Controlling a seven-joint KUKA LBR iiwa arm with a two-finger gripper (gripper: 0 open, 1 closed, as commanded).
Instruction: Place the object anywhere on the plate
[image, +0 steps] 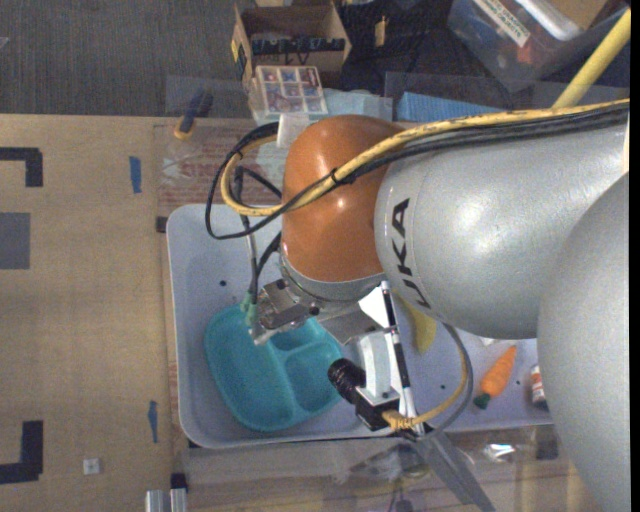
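A teal divided plate (265, 385) lies in the left part of the white bin (195, 260), near its front edge. My gripper (275, 312) hangs over the plate's upper rim, mostly covered by the orange wrist band and the grey arm above it. A small green bit (246, 300) peeks out at the gripper's left side, just above the plate's rim; whether it is held is hidden. An orange toy carrot (497, 372) with a green top lies to the right in the bin. A yellow object (421, 328) is partly hidden under the arm.
The arm's big grey body covers the right half of the view. A black and white camera mount (368, 385) on the wrist hangs over the plate's right edge. A small bottle-like item (538, 386) sits at the far right. Boxes (290, 88) stand behind the bin.
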